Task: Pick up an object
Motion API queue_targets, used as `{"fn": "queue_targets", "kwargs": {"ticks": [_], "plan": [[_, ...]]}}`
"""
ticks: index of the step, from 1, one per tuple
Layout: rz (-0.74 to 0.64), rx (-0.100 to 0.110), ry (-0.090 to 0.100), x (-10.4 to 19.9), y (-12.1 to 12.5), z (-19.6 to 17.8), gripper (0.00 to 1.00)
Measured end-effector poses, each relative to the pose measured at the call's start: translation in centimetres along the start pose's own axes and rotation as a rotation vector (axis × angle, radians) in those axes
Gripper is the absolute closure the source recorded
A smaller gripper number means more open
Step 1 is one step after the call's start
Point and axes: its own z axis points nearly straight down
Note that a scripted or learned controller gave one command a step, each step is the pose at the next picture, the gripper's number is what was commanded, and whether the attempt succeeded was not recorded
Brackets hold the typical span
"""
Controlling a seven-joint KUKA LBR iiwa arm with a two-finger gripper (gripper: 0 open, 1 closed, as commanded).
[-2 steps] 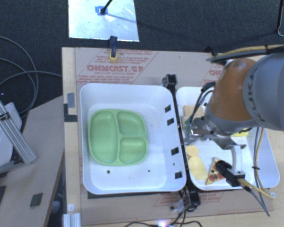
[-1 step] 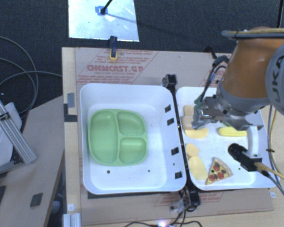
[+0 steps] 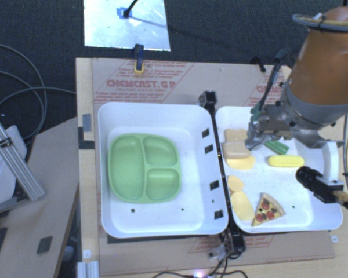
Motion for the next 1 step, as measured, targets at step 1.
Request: {"fn": "queue_targets", "kwargs": {"ticks": [1], "plan": [[0.012,0.011,-0.003,-6.64,-0.18,5.05,1.0]]}}
